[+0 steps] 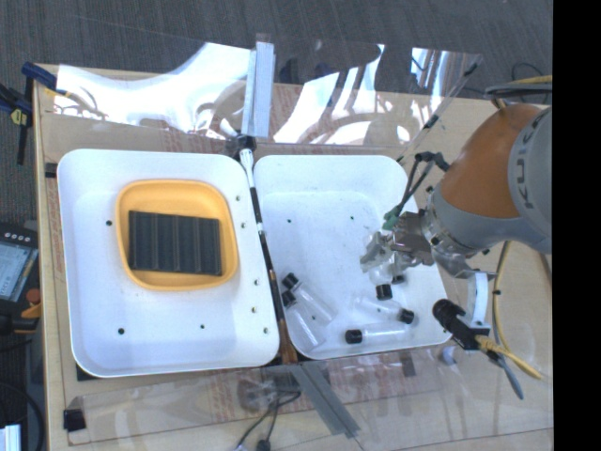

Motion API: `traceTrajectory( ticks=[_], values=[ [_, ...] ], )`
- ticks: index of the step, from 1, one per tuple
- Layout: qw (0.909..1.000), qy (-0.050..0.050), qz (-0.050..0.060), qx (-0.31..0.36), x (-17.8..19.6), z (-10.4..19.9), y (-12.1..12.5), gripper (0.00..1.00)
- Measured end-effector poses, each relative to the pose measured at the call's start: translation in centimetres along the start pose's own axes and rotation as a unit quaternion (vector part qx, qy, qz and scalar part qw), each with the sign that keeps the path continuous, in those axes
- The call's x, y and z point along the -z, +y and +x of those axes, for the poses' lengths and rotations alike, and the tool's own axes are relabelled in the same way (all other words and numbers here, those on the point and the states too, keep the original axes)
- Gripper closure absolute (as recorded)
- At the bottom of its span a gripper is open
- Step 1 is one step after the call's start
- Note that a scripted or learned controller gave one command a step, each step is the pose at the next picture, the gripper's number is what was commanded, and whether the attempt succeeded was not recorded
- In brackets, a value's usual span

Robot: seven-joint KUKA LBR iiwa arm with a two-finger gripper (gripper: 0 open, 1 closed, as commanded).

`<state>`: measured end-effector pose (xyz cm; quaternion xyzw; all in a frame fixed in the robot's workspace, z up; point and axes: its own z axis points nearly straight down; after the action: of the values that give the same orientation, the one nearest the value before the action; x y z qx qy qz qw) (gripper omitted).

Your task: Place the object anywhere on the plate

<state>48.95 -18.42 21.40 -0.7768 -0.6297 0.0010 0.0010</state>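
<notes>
A yellow plate [175,235] with a dark ribbed insert [176,243] lies in the left bin [94,327]. Several clear tubes with black caps lie in the right bin [319,195]: one near the divider [305,301], one at the front [369,334], one at the front right [394,314]. My gripper [380,261] is down in the right bin, low over its right part. A small black-capped piece [383,291] lies just in front of it, and a clear tube seems to sit right at the gripper's tip.
A black-edged divider [261,242] separates the two bins. The grey and orange arm [488,186] covers the right bin's right rim. Clear plastic sheeting [310,92] stands behind the bins. A black device [14,266] sits at the left edge.
</notes>
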Motion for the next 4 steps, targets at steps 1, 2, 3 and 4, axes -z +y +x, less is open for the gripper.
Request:
traceTrajectory(
  ticks=[1, 2, 3, 4],
  values=[
    [0.9977, 0.001, 0.001, 0.067, -2.7, 4.8, -2.4, 1.00],
    [0.9871, 0.000, 0.000, 0.160, 2.4, 10.1, 7.5, 1.00],
    [0.9821, 0.000, 0.000, 0.188, 3.5, 12.4, 14.4, 1.00],
    [0.9662, 0.001, 0.001, 0.258, -6.4, 11.1, 11.0, 1.00]
  ],
)
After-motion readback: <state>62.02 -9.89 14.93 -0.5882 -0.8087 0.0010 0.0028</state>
